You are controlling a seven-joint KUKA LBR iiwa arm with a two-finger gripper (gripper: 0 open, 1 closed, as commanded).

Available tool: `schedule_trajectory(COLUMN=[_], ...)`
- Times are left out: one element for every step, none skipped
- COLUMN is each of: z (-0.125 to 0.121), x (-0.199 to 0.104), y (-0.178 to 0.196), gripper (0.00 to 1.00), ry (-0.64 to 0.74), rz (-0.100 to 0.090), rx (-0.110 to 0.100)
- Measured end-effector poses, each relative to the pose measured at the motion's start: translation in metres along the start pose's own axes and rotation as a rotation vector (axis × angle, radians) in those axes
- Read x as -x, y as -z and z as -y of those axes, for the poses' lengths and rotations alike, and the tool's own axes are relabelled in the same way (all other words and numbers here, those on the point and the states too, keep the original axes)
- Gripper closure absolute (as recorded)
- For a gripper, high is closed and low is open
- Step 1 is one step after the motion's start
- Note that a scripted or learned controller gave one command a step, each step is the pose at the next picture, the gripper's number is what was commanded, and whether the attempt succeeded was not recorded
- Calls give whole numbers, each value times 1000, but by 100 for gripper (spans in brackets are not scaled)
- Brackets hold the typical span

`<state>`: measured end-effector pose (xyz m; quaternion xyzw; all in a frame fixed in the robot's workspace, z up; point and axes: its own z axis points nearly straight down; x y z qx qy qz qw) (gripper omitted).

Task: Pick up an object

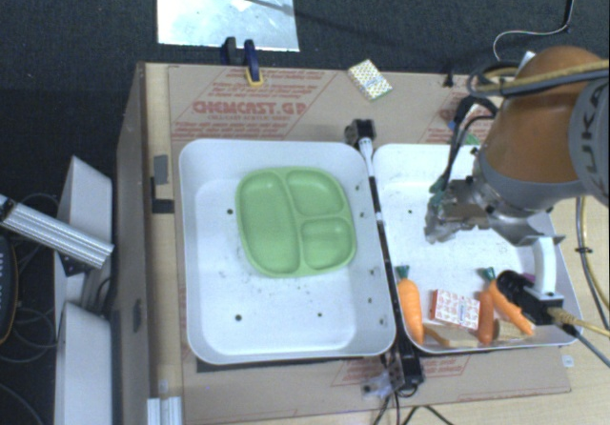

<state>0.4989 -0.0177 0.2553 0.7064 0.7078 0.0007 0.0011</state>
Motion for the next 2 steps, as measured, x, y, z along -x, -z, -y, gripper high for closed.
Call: schedule_trajectory(z=[0, 13], x=[0, -50], y=[0, -72], gripper=[0, 0], ry=[0, 1], rz=[0, -1], rx=[0, -3])
